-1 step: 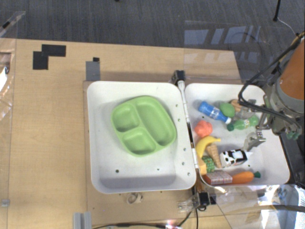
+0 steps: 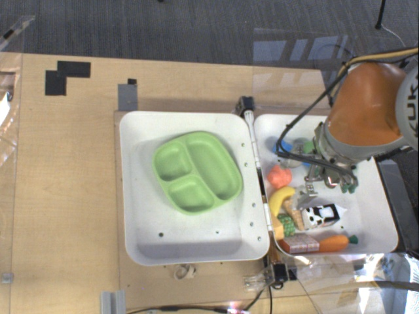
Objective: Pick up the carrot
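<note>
The carrot [image 2: 334,243] is orange with a small green tip at its right end. It lies flat along the near wall of the right bin [image 2: 380,208]. My gripper [image 2: 329,186] hangs under the orange wrist band over the middle of that bin, well behind the carrot and apart from it. Its fingers are spread open with nothing between them. A black-and-white cow-patterned toy [image 2: 321,216] sits between the gripper and the carrot.
A pink-red box [image 2: 300,244] touches the carrot's left end. A banana [image 2: 281,199], a red-orange fruit [image 2: 280,175], a green piece [image 2: 287,227] and a blue item [image 2: 289,150] crowd the bin's left side. The left bin [image 2: 137,241] holds a green divided plate [image 2: 196,171].
</note>
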You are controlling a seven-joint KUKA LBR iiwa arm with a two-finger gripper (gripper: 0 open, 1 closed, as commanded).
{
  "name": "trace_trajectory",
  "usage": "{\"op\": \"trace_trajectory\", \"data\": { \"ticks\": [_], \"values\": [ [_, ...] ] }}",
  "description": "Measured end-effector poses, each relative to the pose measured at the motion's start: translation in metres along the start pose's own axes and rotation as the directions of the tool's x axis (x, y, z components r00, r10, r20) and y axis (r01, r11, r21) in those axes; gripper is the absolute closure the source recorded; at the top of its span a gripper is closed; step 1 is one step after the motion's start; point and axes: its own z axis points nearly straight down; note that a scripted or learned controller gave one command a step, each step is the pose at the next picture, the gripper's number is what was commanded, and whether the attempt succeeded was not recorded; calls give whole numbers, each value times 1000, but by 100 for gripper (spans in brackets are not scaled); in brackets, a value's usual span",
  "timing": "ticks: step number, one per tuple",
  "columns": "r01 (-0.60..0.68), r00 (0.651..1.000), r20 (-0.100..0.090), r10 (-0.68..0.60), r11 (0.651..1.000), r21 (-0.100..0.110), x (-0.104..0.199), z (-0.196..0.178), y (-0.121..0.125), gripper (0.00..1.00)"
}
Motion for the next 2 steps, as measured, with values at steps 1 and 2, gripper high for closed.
{"op": "trace_trajectory", "data": {
  "ticks": [1,2],
  "values": [
    [-46,999,5,46,999,-2,1,-3,91,0],
    [-46,999,16,46,999,1,-2,-15,87,100]
  ]
}}
